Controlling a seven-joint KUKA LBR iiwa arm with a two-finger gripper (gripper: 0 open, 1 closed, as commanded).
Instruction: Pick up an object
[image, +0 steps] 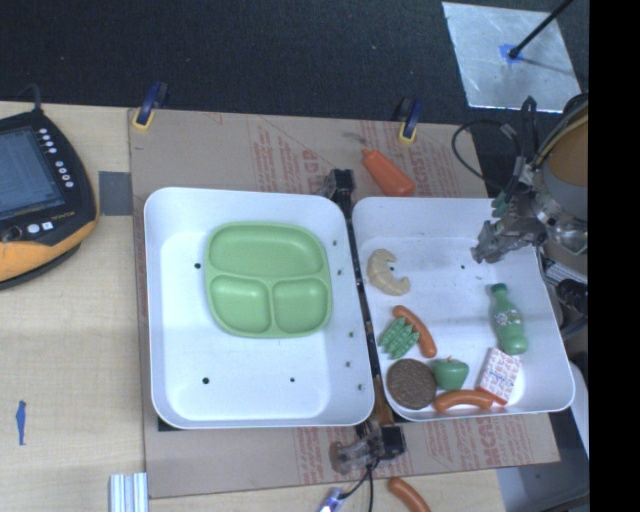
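The arm is cut off at the frame's right, only its wrist showing. The left bin holds a green divided plate. Over the right bin, at its far right corner, the gripper is a dark blur; I cannot tell its state. The green bottle lies just nearer, apart from it; the remaining toy foods are well away.

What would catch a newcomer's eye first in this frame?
The pale green three-compartment plastic plate lies alone in the left white bin. The right white bin holds small toy foods crowded toward its near side, among them a green toy bottle; the robot's hand hangs over its far right corner.
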